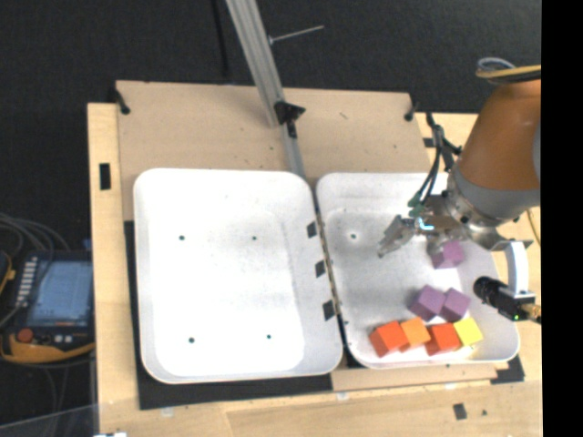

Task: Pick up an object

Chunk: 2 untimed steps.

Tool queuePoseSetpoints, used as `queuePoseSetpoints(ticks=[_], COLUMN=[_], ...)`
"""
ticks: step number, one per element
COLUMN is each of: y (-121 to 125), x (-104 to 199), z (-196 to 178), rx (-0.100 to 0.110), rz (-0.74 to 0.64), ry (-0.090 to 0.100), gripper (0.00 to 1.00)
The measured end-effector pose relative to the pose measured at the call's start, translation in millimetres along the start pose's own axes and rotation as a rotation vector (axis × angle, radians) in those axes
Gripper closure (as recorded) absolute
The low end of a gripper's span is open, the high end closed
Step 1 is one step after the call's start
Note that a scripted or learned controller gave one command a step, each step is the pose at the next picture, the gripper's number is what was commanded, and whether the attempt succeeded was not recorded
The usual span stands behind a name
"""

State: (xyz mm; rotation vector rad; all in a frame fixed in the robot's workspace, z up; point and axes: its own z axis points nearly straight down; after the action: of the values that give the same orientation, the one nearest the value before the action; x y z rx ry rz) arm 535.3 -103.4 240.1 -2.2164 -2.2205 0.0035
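Two white bins (228, 271), three purple blocks (426, 302), three orange (390, 337), one yellow (468, 332)

Two bins side by side, blocks (428, 321) clustered in right bin (364, 198) near corner

So there's one fixed camera mounted high above the bench (246, 107), looking down at a bit of a slant, far enough back to fit both white bins, the left bin (150, 244) and the right bin (364, 189), plus dark floor all around. The arm (501, 144) comes in from the right edge, and a screen device (56, 299) sits at far left.
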Motion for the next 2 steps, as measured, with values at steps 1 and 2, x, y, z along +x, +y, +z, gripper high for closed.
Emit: queuePoseSetpoints(ticks=[1, 2], y=[1, 7], x=[0, -9], z=[-2, 54], rx=[-0.006, 0.0], rz=[0.003, 0.004], ry=[-0.001, -0.003], gripper=[0.0, 0.0])
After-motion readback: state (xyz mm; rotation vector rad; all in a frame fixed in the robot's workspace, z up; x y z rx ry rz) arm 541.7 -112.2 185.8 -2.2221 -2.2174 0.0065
